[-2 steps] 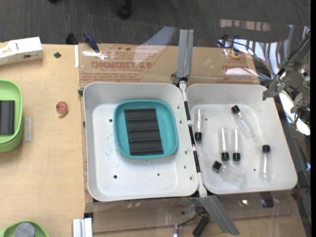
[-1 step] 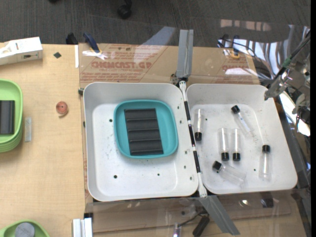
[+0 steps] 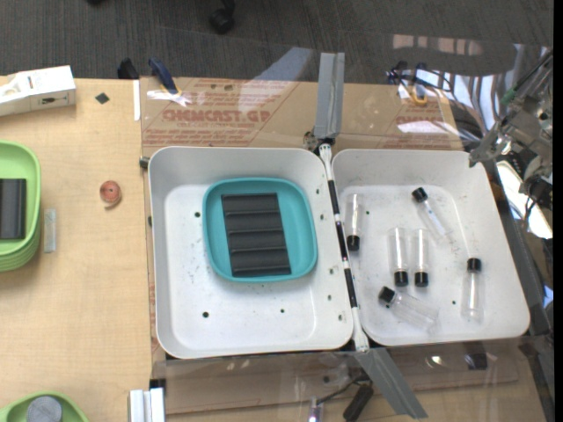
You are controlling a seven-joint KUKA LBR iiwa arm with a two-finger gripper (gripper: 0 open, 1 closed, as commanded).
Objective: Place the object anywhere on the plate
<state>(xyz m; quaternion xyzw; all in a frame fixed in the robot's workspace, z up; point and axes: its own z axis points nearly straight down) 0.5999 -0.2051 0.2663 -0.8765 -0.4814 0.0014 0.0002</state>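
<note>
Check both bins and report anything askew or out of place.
The clear vials in the right bin lie scattered at mixed angles, all on their sides. The teal plate in the left bin sits slightly rotated, holding a black ribbed insert. Nothing looks spilled or broken.

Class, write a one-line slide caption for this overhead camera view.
Six clear black-capped vials lie scattered in the right bin; the teal plate with its dark ridged insert waits in the left bin.

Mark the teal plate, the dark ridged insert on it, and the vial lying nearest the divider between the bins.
teal plate [image 3: 216, 236]: camera view, bare left rim.
dark ridged insert [image 3: 255, 233]: camera view, middle ridge.
vial nearest divider [image 3: 353, 221]: camera view, clear body above its black cap.
</note>
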